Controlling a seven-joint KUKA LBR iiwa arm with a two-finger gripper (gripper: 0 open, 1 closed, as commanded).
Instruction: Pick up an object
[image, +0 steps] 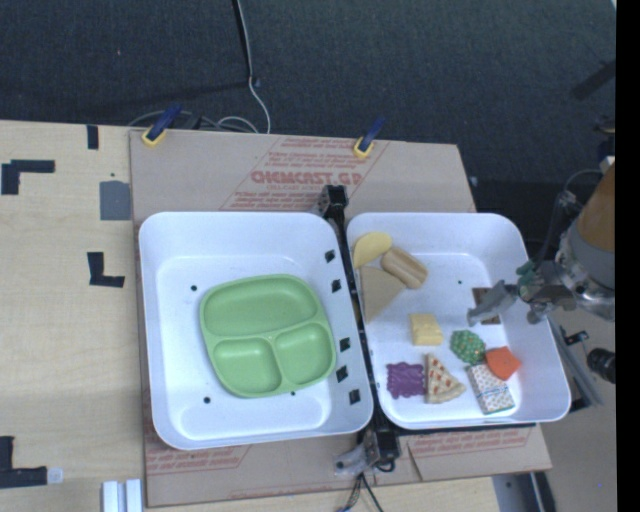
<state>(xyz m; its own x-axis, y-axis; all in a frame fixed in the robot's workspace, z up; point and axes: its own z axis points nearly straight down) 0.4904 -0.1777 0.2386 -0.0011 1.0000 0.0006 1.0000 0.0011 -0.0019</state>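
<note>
Your pincer (497, 297) hangs over the right side of the right bin (500, 232), its fingers spread apart with nothing between them. Just near of it you see a green patterned piece (467, 346) and an orange piece (502, 362) (the two almost touching), with a patterned block (490, 389) nearer still. Left of those lie a yellow cube (426, 329), a pizza slice (441, 380) and a purple piece (405, 378). At the bin's far left sit a tan roll (404, 266) and a yellow disc (371, 246). The left bin (170, 240) holds a green divided plate (266, 335).
</note>
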